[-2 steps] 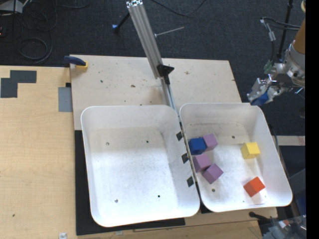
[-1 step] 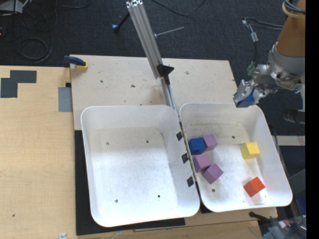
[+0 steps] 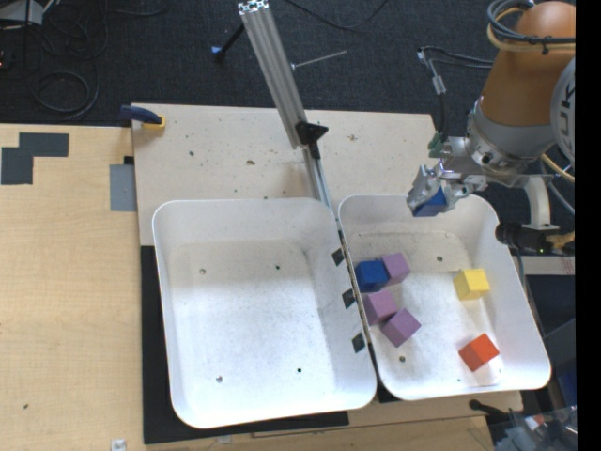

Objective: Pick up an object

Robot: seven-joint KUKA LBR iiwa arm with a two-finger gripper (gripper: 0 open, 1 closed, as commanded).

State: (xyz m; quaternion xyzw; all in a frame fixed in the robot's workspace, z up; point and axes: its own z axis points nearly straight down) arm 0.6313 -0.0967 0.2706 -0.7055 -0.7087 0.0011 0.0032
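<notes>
My gripper (image 3: 432,195) hangs over the back edge of the right bin (image 3: 526,346), raised above it. A small blue block (image 3: 429,205) shows between its fingertips, so the gripper is shut on it. Below it, several blocks lie on the bin floor. A blue cube (image 3: 372,274) and a purple cube (image 3: 395,267) touch near the left wall. Two more purple cubes (image 3: 380,304) (image 3: 402,327) lie just in front of them. A yellow cube (image 3: 472,283) and an orange-red cube (image 3: 480,351) lie toward the right side.
The left bin (image 3: 178,346) stands beside the right one, with black clips (image 3: 346,297) on the shared walls. A slanted aluminium bar (image 3: 282,83) rises behind the bins. The arm's orange band (image 3: 526,73) fills the upper right.
</notes>
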